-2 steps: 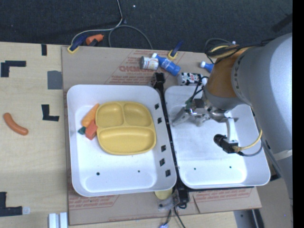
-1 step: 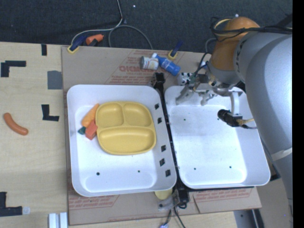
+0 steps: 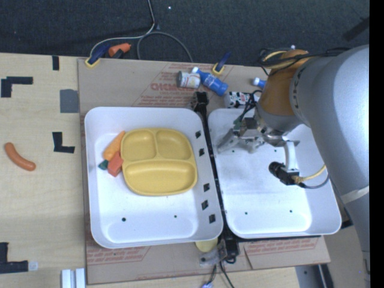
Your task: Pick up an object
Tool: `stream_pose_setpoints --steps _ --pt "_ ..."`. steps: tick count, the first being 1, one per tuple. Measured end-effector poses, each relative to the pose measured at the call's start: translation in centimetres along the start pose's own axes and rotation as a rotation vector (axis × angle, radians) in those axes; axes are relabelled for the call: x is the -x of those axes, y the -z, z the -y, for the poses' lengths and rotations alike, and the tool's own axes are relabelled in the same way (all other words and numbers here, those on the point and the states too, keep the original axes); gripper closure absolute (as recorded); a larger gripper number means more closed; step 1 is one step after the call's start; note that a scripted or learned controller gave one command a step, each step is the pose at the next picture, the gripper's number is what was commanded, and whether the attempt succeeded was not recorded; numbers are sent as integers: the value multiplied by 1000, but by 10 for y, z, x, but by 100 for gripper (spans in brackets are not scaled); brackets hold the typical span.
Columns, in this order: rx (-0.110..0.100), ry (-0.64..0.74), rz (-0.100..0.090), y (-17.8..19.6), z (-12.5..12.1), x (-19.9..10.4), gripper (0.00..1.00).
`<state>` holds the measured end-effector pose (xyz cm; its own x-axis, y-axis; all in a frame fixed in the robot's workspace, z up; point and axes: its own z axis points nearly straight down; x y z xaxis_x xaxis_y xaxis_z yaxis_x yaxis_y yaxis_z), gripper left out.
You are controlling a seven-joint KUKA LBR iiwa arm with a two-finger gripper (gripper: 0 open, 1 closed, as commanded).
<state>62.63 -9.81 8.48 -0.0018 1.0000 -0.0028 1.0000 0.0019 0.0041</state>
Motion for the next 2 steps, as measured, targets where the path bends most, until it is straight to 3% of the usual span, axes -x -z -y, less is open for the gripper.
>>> stream_pose_setpoints --steps 1,2 --pt "-1 1 -2 0 -44 6 0" --pt "-1 2 1 11 -43 6 100"
